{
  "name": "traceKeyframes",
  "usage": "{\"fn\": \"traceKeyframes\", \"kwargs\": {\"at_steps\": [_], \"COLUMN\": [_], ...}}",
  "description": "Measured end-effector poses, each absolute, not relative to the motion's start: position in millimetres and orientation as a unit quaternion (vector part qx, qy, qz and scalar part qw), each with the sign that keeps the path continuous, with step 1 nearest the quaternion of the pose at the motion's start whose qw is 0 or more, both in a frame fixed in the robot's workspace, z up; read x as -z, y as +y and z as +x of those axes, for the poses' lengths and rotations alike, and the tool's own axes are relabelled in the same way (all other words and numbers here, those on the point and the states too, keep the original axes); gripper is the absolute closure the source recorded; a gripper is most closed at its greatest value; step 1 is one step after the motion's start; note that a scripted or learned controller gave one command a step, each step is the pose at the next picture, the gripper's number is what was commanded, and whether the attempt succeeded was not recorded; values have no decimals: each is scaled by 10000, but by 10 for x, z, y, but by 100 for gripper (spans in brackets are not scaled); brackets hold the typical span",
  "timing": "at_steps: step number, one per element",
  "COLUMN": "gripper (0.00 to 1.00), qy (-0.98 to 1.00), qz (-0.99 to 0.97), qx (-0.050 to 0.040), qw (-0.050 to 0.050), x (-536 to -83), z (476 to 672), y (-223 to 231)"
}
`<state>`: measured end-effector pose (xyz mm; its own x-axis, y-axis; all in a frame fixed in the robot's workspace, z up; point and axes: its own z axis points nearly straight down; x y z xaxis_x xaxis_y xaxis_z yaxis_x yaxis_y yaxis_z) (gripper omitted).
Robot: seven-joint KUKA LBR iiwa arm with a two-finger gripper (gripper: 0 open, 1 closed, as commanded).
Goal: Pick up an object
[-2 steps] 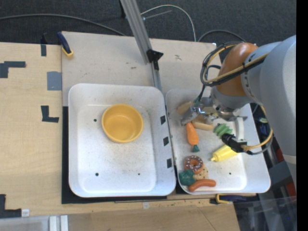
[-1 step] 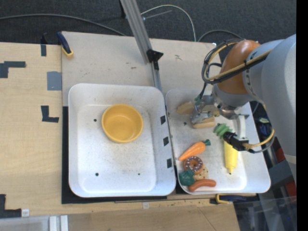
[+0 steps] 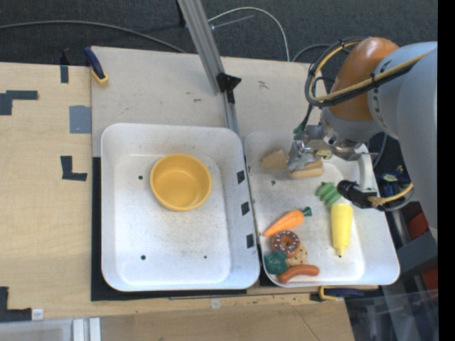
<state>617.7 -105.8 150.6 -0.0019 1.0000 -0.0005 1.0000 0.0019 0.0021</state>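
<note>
My gripper (image 3: 304, 156) sits low in the right bin (image 3: 380, 261), at its far end, pressed down right on top of a tan piece of bread (image 3: 279, 161). The bread lies flat against the bin floor near the far rim, and part of it pokes out to the left of my fingers. From this angle I cannot tell whether my fingers are spread or closed, or whether the bread is actually caught between them.

Nearer the front of the same bin lies a corn cob (image 3: 341, 226), yellow with a green end, just beside my wrist cable. To its left is a carrot (image 3: 285, 222), tilted, with its green tip pointing toward the corn. Below the carrot is a doughnut (image 3: 287, 243) touching a small green piece, and a sausage (image 3: 298, 272) lies along the front rim.

The left bin (image 3: 121, 254) holds a yellow bowl (image 3: 180, 182), upright, set toward its far side, well apart from me.
</note>
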Motion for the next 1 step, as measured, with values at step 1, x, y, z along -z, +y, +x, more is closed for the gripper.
{"fn": "traceKeyframes", "kwargs": {"at_steps": [1], "gripper": [100], "qy": [7076], "qz": [7066], "qx": [-14], "qw": [22], "x": [-2137], "z": [6154], "y": [-1066]}}
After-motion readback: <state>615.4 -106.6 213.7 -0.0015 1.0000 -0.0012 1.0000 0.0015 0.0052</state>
